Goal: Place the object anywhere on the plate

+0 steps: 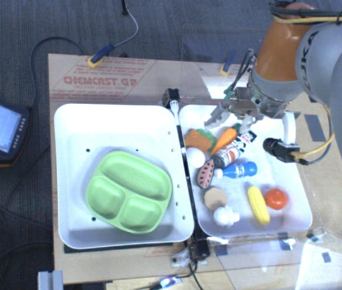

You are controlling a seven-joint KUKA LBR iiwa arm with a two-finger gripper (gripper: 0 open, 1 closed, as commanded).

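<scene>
nearest us in the right bin [298, 219] we see a corn cob [257, 204], a tomato [276, 199] and a white piece [226, 216]. the green plate [130, 191] sits in the left bin [74, 132], bare. further back lie a melon slice [205, 174], a blue bottle [240, 170] and a carrot [223, 139]. farthest, the pincer [234, 118] hangs over the carrot end of the pile; we cannot tell how wide it stands.

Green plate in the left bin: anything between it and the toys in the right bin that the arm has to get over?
Yes: the two bins' raised rims meet along the middle, between the toy pile and the green plate. Nothing lies on the plate. The gripper hovers over the right bin's far end.
</scene>
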